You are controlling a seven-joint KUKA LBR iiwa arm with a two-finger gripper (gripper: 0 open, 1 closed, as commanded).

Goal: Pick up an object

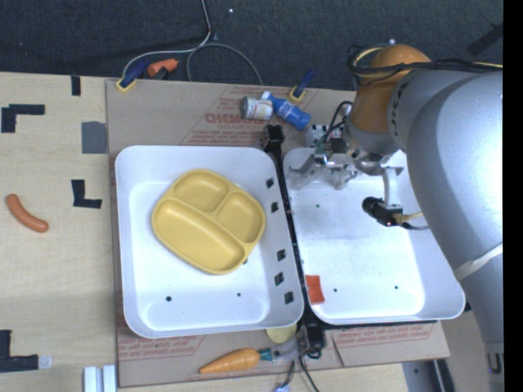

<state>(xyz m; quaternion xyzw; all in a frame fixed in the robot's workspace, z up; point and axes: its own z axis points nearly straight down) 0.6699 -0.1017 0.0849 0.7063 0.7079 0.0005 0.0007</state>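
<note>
Gripper [327,168] low over right bin [368,300], seemingly holding nothing

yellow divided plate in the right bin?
No, the yellow divided plastic plate lies in the left white bin, while the gripper sits over the right white bin.

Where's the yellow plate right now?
The yellow plate lies flat in the left bin, near its middle and slightly toward the divider. The gripper is over the right bin's far edge, well away from it.

Yellow divided plate [209,220] flat in left bin [131,219].
</note>
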